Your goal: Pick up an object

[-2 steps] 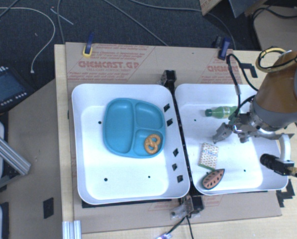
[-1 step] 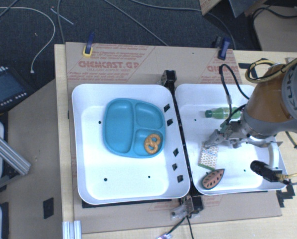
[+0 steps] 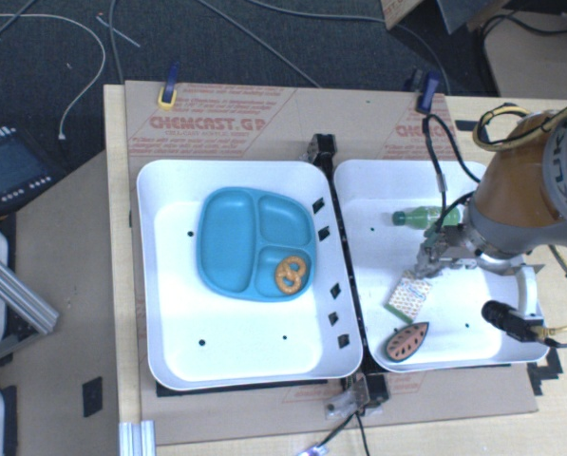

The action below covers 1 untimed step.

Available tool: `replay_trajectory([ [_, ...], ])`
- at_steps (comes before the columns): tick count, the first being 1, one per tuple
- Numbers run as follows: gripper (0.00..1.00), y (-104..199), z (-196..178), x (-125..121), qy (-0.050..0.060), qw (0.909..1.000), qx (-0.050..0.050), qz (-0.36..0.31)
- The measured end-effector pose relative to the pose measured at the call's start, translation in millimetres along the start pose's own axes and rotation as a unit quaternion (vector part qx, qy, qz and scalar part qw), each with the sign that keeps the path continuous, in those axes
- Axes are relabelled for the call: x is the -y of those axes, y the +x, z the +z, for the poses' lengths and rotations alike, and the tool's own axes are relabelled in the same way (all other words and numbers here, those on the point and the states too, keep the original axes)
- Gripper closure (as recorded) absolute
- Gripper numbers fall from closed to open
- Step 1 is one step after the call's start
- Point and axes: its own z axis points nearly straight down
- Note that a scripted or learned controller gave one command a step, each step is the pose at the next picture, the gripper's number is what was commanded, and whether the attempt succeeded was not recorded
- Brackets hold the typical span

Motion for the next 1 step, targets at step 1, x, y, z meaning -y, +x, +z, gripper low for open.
replay_trajectory([
  [1,1.00,-4.1,-44.5,1.8,0.002,1.0000,0.002,0.000],
])
